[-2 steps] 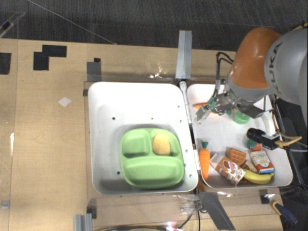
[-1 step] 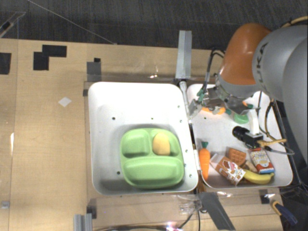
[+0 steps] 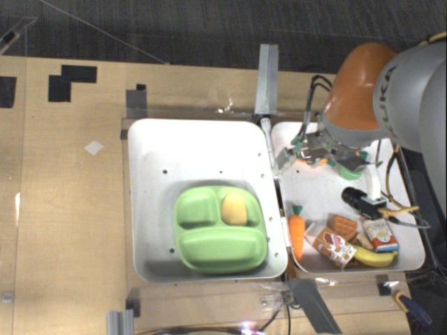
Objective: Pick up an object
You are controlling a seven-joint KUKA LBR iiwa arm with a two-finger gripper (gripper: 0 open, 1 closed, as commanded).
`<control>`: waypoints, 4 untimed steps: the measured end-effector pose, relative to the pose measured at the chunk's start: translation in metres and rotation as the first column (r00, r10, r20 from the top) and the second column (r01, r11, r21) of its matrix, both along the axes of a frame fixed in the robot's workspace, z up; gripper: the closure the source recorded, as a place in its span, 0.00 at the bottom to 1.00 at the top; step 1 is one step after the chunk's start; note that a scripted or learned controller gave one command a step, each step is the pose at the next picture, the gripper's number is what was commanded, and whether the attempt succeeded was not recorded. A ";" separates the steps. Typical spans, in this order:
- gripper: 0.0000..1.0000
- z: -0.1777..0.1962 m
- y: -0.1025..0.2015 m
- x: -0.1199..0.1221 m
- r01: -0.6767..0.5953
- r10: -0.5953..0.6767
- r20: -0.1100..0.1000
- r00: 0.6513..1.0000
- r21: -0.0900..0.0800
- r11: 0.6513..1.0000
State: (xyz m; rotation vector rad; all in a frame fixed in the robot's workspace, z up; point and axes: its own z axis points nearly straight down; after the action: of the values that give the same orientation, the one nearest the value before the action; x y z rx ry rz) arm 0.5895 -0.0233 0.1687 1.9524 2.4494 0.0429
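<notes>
The gripper [image 3: 314,152] hung low over the far end of the right bin [image 3: 323,190]. It was dark and small in the view, so I could not tell if it was open or closed. Nothing showed in its grip. The big grey arm [image 3: 412,89] bent down to it from the right, likely so it could reach straight down into the bin.

The toys to pick from lay well apart from it, in a pile at the near end of that bin: a carrot [image 3: 297,234], a banana [image 3: 376,258], a snack packet [image 3: 334,247] and a little box [image 3: 380,234].

In the left bin [image 3: 174,152] sat a green tray [image 3: 216,246] with a yellow round thing [image 3: 235,208], maybe a lemon, in one of its small parts.

Both white bins sat side by side on a pale wooden bench [image 3: 63,208]. Past it was a dark floor [image 3: 174,12].
</notes>
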 end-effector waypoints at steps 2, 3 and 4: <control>0.00 -0.072 -0.063 0.079 0.197 -0.197 -0.017 0.980 -0.015 0.980; 0.00 -0.079 -0.063 0.035 0.370 -0.370 -0.013 0.929 -0.011 0.929; 0.00 -0.078 -0.059 0.018 0.324 -0.325 -0.009 0.946 -0.012 0.946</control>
State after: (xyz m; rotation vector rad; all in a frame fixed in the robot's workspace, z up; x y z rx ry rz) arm 0.6074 -0.0824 0.0908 2.3269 2.0934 0.0175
